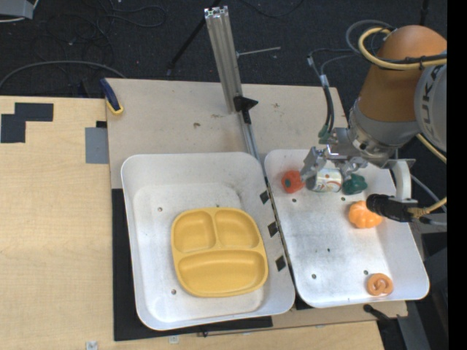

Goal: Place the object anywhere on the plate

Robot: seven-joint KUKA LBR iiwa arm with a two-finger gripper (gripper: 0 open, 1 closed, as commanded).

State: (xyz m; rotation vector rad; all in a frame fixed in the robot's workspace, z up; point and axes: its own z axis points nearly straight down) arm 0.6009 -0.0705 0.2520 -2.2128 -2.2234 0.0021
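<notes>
Reaching down into the far end of the right bin, the hand sits low over a small pale object with a yellowish patch. Whether the hand is clenched on that object or released cannot be told from this angle.

Just left of the hand lies a red-orange toy; just right, a dark green piece. Nearer the camera, an orange toy rests beside a black part of the arm, and a small orange ring sits at the bin's near right corner.

All of these look like small, light, probably slick toys; a grip across the narrow middle seems safest, since rounded pieces could squirt free.

A yellow three-compartment plate lies in the left bin, well apart from the hand. Both bins' raised rims meet between them, so a carried piece would need lifting over. Open room surrounds the plate, and an upright metal post stands on the surface behind.
</notes>
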